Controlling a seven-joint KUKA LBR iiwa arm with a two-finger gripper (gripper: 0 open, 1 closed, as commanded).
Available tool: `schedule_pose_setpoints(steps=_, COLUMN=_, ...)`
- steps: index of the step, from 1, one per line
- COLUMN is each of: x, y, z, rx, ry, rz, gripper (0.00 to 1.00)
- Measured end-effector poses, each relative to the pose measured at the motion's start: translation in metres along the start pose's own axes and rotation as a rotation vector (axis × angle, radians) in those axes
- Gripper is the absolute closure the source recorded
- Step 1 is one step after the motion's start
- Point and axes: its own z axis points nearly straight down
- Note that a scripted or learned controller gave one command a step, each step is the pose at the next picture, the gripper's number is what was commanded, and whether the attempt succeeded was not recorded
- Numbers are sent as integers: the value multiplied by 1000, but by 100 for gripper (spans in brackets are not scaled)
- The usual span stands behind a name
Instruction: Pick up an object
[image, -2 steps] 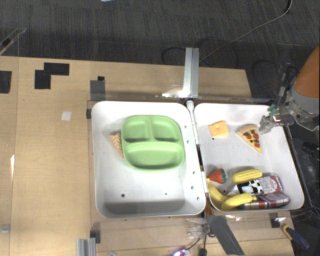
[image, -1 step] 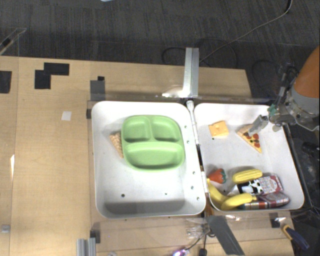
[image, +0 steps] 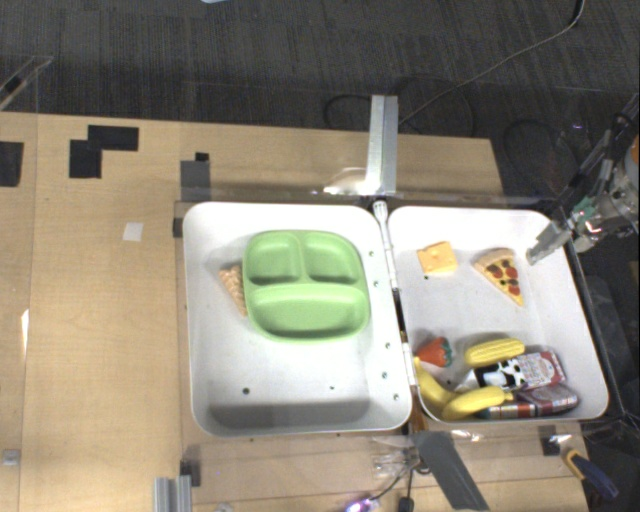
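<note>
My claw (image: 548, 243) sits at the right bin's (image: 590, 330) far right rim; I can't tell its state, it's too small and blurred here. The pizza slice (image: 499, 274) lies just to its left and a little nearer me, long axis slanting down-right; the cheese block (image: 436, 258) is farther left.

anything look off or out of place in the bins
One thing: a tan waffle-like piece in the left bin lies partly tucked under the left edge of the green divided tray. In the right bin, several toys are heaped in the near corner, overlapping.
</note>
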Motion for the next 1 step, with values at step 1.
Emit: schedule_pose_setpoints(steps=1, x=15, y=-3, z=-47, rx=0, ry=0, rz=-106, gripper=0)
